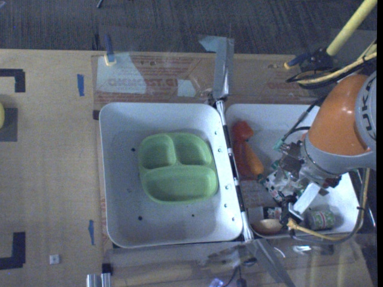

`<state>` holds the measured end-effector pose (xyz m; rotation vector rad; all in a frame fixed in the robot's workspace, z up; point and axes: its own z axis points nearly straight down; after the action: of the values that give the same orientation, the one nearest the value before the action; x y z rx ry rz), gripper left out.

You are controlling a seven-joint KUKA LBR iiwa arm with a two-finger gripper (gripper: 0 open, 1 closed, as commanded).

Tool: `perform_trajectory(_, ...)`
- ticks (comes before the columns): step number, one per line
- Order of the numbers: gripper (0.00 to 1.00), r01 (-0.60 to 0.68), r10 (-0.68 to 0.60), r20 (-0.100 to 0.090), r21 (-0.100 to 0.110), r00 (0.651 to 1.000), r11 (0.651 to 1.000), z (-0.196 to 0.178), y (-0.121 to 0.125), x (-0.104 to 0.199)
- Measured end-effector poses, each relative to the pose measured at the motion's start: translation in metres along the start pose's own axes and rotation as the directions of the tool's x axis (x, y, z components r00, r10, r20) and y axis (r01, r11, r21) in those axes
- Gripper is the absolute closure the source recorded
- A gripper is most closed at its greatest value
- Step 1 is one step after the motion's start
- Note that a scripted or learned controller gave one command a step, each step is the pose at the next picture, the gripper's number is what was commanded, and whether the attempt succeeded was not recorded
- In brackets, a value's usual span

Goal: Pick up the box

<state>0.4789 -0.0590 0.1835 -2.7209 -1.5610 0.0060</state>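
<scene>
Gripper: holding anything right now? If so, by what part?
Cannot be told. The gripper is down in the right bin, hidden under the wrist, among clutter beside an orange-red item. Nothing shows between the fingers.

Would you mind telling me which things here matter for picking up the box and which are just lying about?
For the job: tool, low over the right bin; small patterned thing under it, possibly the box, too hidden to confirm.

Lying about: green divided plate in the left bin; red-orange item, wooden spoon and small can in the right bin.
</scene>
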Motion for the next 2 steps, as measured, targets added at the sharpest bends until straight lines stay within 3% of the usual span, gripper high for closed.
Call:
perform_trajectory(1,1.00,0.093,-0.093,0.000,-0.005,0.996,0.996,-0.0153,-0.0033,0.0334)
perform_trajectory(2,1.00,0.091,-0.091,0.001,-0.005,0.996,0.996,-0.0243,-0.0028,0.0330)
